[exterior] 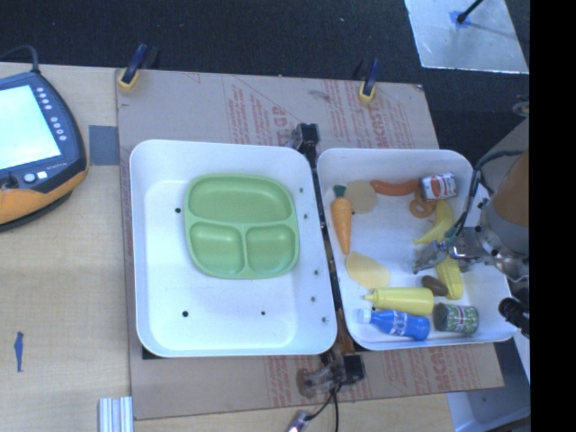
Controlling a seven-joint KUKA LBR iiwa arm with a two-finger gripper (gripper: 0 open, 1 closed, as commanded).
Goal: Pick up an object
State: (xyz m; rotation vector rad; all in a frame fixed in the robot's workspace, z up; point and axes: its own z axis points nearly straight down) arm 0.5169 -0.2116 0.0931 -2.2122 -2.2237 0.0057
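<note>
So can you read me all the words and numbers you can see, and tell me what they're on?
Red print on the brown board: too blurred to read.
Label on the red can: too small to read.
Label on the green can: too small to read.
Label on the blue bottle: unreadable.
Screen and buttons of the orange handheld controller: washed out, nothing readable.

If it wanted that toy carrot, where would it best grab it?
Probably across the middle of the carrot's orange body, coming straight down. It lies flat, lengthwise along the right bin's left wall, so the fingers should close across its narrow width, clear of the wall.
</note>
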